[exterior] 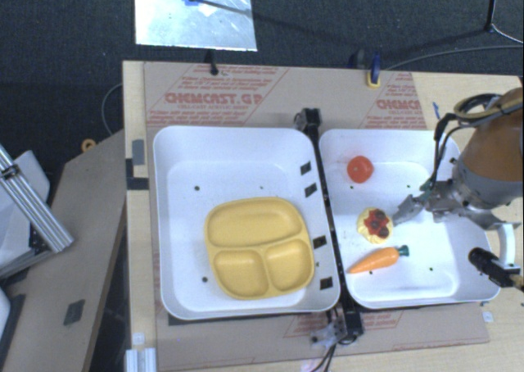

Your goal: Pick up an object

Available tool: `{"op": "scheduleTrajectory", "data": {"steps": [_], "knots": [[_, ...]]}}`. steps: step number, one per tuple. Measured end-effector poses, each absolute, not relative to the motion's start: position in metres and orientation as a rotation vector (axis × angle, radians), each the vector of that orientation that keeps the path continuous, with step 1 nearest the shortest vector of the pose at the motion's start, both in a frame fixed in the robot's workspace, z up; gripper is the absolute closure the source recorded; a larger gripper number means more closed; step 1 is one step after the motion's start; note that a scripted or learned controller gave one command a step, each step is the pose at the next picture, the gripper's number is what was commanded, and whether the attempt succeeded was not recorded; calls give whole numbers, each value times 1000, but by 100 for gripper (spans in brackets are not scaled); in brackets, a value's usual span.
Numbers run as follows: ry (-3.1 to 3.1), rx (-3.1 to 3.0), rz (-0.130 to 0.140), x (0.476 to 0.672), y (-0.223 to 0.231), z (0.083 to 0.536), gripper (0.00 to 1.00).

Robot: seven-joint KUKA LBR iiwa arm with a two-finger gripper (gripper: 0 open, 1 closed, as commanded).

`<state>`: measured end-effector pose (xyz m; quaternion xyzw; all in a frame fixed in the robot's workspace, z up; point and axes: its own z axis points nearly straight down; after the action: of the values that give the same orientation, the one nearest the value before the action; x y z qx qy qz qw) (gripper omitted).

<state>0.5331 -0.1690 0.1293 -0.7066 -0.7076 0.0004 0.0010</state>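
Three small objects lie in the right bin [426,288]. A red tomato-like ball [359,169] sits near the bin's far left. Below it lies a yellow tart topped with red berries [376,224]. An orange carrot with a green stem [377,260] lies closest to the front. My gripper [407,208] reaches in from the right, low over the bin, with its tip just right of the tart. Nothing is seen held in it.
The left bin [176,198] holds a yellow three-compartment plate [259,246]. A black divider [321,206] runs between the bins. The arm's orange-banded wrist [495,157] and cables hang over the right bin's right side. A metal sheet [195,3] lies behind the bench.
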Motion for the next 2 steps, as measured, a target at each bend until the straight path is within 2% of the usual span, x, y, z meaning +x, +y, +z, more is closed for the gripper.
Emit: {"op": "scheduleTrajectory", "data": {"steps": [1, 2], "knots": [[-2226, -2222, -2, 534, -170, 142, 100], [-2231, -2219, -5, 532, -160, 196, 100]]}}
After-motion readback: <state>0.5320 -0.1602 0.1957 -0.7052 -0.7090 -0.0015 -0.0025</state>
